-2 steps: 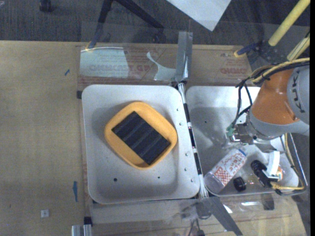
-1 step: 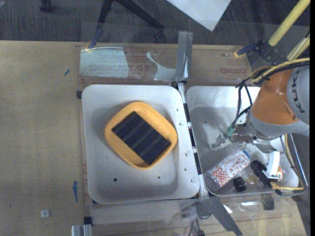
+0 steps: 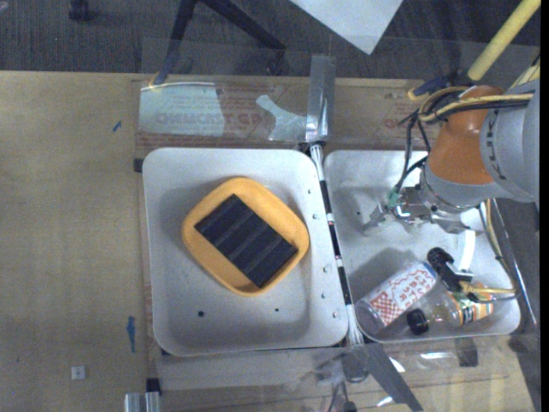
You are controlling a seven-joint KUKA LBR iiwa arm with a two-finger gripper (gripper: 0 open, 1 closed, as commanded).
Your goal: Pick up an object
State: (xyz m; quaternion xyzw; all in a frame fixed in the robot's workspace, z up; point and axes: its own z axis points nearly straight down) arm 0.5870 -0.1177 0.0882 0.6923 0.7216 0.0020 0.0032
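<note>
A yellow rounded-square case with a black ribbed panel lies in the middle of the left bin. In the right bin, a clear plastic cup with a red and white pattern lies on its side at the near edge. Beside it lies a small clear bottle with a black cap. My gripper hangs over the bare upper-middle floor of the right bin, above and apart from the cup. Nothing is visibly in it.
A metal divider separates the two bins. A clear plastic sheet lies on the bench behind the left bin. The arm's grey body and orange band cover the right bin's far right corner.
</note>
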